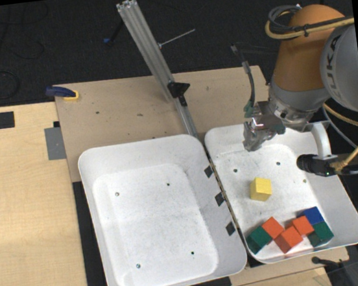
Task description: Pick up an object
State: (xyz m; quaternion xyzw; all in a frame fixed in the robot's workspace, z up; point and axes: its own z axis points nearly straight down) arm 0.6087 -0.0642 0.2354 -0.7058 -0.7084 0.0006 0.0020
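Observation:
A yellow cube (260, 188) lies near the middle of the right bin (231, 142). A cluster of blocks sits in that bin's front end: a green block (259, 238), two orange blocks (272, 227) (288, 239), another orange block (302, 225), a blue block (313, 214) and a dark green block (321, 236). My gripper (255, 137) hangs over the back part of the right bin, behind the yellow cube and apart from it. Nothing shows between its fingers.
The left bin (151, 216) lies beside the right one, joined by black clips (218, 198). A slanted aluminium rail (155, 60) rises behind the bins. A blue and yellow clamp (62, 92) sits at the bench's back left.

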